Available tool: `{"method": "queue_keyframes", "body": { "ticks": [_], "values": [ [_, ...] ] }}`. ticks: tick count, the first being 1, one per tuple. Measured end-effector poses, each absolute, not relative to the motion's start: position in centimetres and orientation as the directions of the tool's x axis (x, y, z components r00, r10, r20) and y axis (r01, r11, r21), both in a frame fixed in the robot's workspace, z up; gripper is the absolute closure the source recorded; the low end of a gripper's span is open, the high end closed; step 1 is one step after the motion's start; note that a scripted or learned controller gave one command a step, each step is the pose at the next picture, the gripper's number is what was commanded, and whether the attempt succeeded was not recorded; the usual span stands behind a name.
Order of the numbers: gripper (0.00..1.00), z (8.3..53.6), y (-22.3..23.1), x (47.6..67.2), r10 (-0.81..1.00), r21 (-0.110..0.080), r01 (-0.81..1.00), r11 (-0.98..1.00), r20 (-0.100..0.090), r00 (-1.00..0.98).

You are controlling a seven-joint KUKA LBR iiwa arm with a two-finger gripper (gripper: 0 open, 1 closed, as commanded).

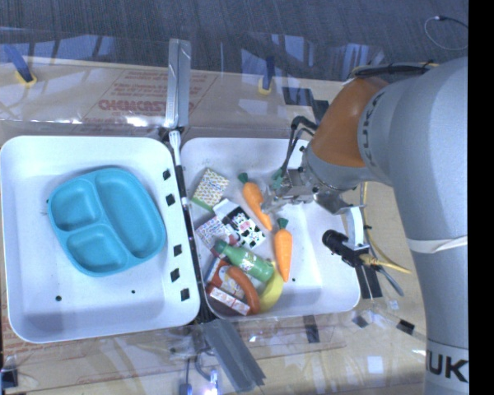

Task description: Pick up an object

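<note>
The right bin point(329, 286) holds a heap of toy food. Two orange carrots lie in it, one point(255, 203) near the middle and one point(282, 252) lower right. A green bottle point(249, 261), a yellow banana point(272, 291), a red sausage point(240, 279), a black-and-white patterned card point(245, 229) and a green-edged packet point(210, 189) lie around them. My gripper point(281, 189) hangs low over the bin's upper middle, just right of the upper carrot's top. Nothing shows between its fingers.
The left bin point(33, 303) holds a blue divided plate point(107, 219). A metal divider post point(179, 81) stands between the bins at the back. My grey arm with its orange band point(346, 126) covers the right bin's upper right corner.
</note>
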State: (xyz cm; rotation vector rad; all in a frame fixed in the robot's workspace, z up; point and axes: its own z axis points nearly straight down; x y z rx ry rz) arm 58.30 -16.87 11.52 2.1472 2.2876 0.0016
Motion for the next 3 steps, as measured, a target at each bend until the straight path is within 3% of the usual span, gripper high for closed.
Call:
{"method": "queue_keyframes", "body": {
  "ticks": [1,2,3],
  "values": [
    [1.00,22.4,-17.1,57.9,0.993,-0.001,0.993,0.121,0.000,-0.121],
    [0.00,22.4,-17.1,57.9,0.993,-0.001,0.993,0.122,0.000,-0.122],
    [0.00,11.3,-16.1,59.5,0.962,0.017,0.961,0.275,-0.010,-0.274]
  ]
}}
